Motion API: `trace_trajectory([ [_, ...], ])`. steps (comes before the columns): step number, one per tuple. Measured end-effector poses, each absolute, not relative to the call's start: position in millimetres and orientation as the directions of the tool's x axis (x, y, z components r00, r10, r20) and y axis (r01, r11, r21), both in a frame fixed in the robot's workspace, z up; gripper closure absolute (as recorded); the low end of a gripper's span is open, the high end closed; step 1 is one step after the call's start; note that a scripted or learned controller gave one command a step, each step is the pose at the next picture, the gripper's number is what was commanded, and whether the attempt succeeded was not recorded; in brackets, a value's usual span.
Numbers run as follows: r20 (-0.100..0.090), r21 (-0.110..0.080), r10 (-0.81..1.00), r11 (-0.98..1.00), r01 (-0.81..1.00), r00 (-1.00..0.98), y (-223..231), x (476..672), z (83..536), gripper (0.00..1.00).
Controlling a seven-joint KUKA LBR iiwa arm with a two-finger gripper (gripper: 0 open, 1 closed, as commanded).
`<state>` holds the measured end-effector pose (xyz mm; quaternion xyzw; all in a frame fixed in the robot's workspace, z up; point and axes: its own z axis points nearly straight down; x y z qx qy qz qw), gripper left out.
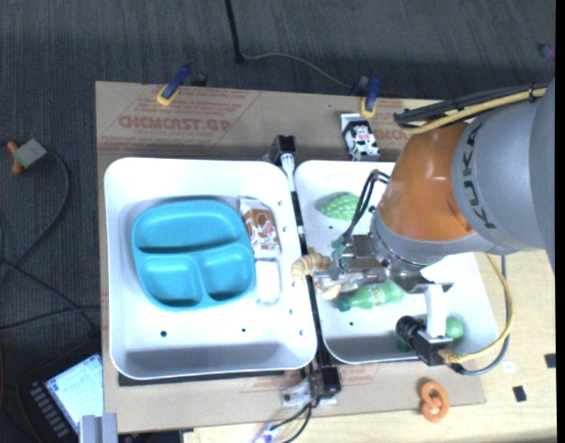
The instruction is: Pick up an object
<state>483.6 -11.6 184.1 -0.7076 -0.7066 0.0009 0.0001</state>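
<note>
The grey KUKA arm [486, 183], with its orange band, reaches in from the right and hangs over the right bin [476, 289], covering much of that bin's upper half. The left bin [116, 247] holds a blue three-compartment tray [192, 250], with a brown-and-white packet [259, 229] just beside the tray's right edge.

Low in the right bin, the gripper [342, 268] sits near the bin's left wall, close to the divider between the two bins. A tan, curled object [312, 268] pokes out to the gripper's left, at the bin wall; whether it lies between the fingers or merely beside them is not clear, so how wide the gripper stands and whether it grasps anything cannot be told.

Just below and to the right of the gripper lies a green bottle-like toy [367, 296], its long axis running roughly left to right. A pale green lumpy piece [338, 205] rests farther up the bin, and a small green ball [453, 327] near the lower right corner.

The toy looks like the nearest clear candidate: a short shift down and right, with the fingers closing across its narrow width.
</note>
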Motion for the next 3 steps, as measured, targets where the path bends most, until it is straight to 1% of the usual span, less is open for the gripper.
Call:
trace_trajectory([
  [1,-0.002,0.002,1.0,0.0,1.0,0.0,-42,574.5,292,1.0],
  [2,0.0,-0.004,1.0,-0.002,1.0,0.002,-84,482.6,184,1.0],
  [3,-0.001,0.0,1.0,0.001,1.0,-0.001,-49,586.2,185,1.0],
])
